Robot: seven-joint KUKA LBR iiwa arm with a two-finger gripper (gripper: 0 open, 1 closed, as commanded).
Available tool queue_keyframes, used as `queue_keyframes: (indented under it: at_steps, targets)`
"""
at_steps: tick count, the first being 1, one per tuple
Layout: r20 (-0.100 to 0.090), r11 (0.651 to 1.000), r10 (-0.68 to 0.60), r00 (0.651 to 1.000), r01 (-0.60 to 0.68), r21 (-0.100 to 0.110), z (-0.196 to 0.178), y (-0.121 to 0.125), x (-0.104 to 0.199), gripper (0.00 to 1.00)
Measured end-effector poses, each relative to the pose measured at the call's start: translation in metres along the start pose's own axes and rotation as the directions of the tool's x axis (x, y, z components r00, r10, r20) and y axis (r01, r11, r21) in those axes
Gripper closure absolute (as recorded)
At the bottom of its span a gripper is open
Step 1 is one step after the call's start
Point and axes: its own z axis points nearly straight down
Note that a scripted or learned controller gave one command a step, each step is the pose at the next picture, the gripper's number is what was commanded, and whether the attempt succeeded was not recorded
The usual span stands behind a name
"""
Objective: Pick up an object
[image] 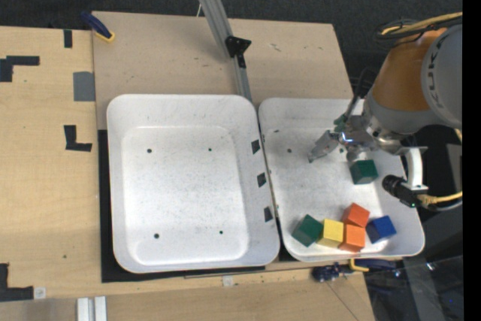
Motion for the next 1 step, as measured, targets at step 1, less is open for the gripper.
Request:
queue_keyframes:
  at_steps: [1]
  targets:
    - [0.000,1.000,0.000,1.000,0.000,0.000,0.0439,-0.0008,-0.0004,0.00]
